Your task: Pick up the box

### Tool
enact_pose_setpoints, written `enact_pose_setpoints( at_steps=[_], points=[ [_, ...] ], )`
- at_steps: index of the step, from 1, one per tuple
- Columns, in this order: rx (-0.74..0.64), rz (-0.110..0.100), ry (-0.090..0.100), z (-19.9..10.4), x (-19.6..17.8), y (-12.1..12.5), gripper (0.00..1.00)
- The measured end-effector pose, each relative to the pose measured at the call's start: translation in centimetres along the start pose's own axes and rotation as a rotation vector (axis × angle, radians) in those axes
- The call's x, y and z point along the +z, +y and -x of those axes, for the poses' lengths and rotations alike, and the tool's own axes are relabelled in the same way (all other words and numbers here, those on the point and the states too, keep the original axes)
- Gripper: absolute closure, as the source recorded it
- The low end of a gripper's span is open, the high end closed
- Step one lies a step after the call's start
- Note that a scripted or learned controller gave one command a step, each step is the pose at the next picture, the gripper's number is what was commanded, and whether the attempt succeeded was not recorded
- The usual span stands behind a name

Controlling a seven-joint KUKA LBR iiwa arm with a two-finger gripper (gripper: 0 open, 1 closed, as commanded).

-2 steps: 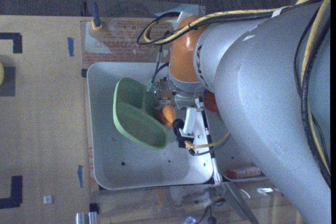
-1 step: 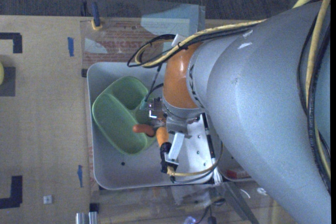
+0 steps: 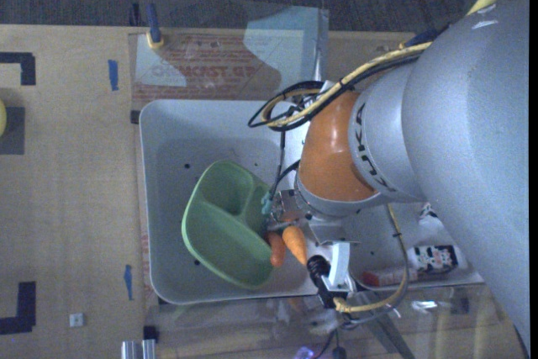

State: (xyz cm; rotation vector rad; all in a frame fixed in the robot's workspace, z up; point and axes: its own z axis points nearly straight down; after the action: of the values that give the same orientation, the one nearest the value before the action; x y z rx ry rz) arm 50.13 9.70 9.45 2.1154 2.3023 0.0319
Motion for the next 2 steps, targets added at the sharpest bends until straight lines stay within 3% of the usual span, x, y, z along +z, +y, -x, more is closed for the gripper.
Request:
enact_pose_setpoints(
  at_steps=[1, 2],
  points=[
    [0.221, -0.026, -0.006, -3.5, -12.3, 1.1, 1.0],
    [0.591, -0.009, -0.005, -7.3, -2.3, 1.7, 1.0]
  ],
)
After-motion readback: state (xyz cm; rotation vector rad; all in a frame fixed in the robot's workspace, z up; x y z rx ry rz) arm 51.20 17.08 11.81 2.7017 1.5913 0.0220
